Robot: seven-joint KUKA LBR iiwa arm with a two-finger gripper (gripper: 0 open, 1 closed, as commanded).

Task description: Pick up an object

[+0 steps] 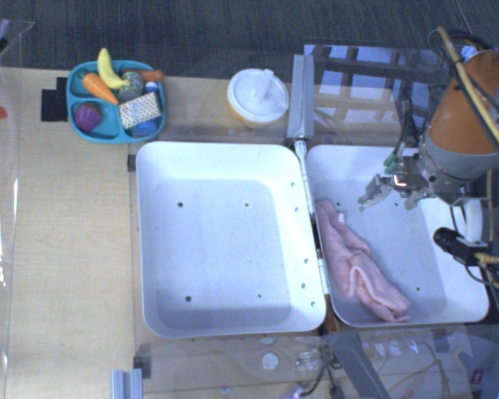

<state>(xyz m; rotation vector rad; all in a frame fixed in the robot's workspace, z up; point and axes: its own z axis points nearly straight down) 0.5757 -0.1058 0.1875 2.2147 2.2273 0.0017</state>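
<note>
A crumpled pink cloth point(359, 266) lies along the left side of the right bin point(449, 306), running from near the divider toward the front. My gripper point(391, 198) hangs over the back middle of that bin, up and to the right of the cloth and apart from it. Its two fingers are spread open with nothing between them. The grey arm with its orange band point(474, 98) comes in from the right behind the gripper.
The left bin point(150, 239) sits beside the right one. On the bench at the back left is a blue tray point(76, 131) of toy food, and a white lidded bowl point(259, 96) stands behind the bins. Cables hang at the right.
</note>
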